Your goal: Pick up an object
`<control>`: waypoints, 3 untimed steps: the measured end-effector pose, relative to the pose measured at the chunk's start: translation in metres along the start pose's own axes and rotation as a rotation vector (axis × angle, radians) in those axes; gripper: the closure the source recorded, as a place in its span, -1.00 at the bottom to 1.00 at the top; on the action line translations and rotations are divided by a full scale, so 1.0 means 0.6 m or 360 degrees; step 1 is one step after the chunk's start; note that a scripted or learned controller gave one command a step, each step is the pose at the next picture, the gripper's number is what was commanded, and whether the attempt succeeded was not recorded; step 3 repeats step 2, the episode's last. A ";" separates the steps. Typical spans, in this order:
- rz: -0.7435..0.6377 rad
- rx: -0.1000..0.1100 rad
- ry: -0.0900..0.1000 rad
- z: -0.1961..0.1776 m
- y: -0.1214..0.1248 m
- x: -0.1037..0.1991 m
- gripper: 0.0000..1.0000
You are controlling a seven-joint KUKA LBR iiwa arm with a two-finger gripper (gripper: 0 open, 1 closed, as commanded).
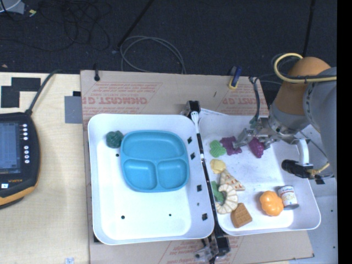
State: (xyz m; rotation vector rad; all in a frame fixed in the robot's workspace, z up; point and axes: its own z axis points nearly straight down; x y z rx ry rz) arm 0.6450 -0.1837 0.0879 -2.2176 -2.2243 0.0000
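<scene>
Pincer (pixel 252 137) sits low over the upper part of the right bin (pixel 309 220), at the end of the grey arm (pixel 308 106) coming in from the right edge. Cannot tell how far open it is, and nothing is visibly in its hold. Two purple things lie just under and beside it: purple cluster (pixel 230 146) to its lower left and purple piece (pixel 257 148) right below it; contact with either is unclear. Green piece (pixel 216 147) is just left of the cluster, near the bin's left wall. Yellow piece (pixel 218 165) is below that, then pizza slice (pixel 231 182), then a pale ridged item (pixel 226 201), all running down the left side of the bin. Brown cookie (pixel 241 215) is at the bottom of the bin, orange (pixel 270 202) to its right, and small can (pixel 287 196) touches the orange on the right. Left bin (pixel 97 164) holds a blue tray (pixel 154 160) with three compartments, center-left of frame, and a green ball (pixel 114 139) just beside the tray's upper-left corner. Both bins rest on cardboard (pixel 143 95) on the worktop (pixel 47 224). Pendant (pixel 14 155) is at the far left edge.
</scene>
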 end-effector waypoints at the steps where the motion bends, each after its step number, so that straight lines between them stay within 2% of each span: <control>1: 0.0003 -0.0001 -0.0001 -0.001 -0.001 0.043 -1.00; 2: 0.0003 0.0000 0.0001 -0.019 -0.001 0.043 1.00; 3: 0.0003 0.0000 0.0001 -0.019 -0.001 0.043 1.00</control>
